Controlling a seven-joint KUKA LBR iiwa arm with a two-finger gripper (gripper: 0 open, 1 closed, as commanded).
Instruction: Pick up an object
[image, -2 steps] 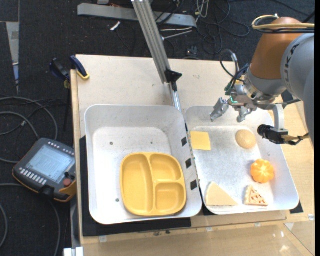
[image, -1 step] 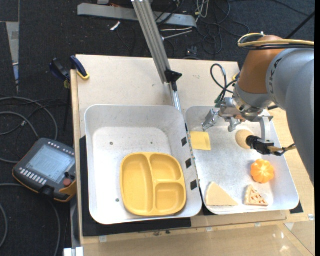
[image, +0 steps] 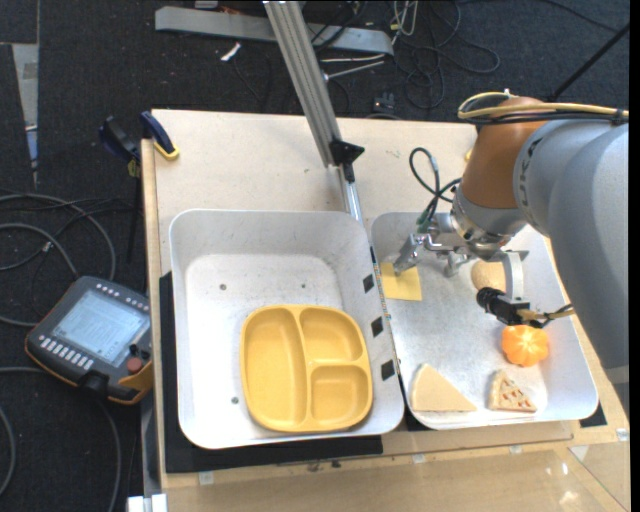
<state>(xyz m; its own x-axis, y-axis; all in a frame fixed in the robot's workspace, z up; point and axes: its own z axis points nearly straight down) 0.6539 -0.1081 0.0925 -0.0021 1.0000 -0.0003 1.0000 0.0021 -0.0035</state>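
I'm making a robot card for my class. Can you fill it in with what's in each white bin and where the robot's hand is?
left bin: yellow tray with three compartments
right bin: flat yellow square, orange fruit, pale wedge, small waffle-like wedge
gripper: low over the right bin's far end, beside the yellow square
arm: grey with an orange band, reaching in from the right
held object: none visible

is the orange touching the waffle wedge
Apart. The camera view shows bare white bin floor between the orange and the waffle wedge.
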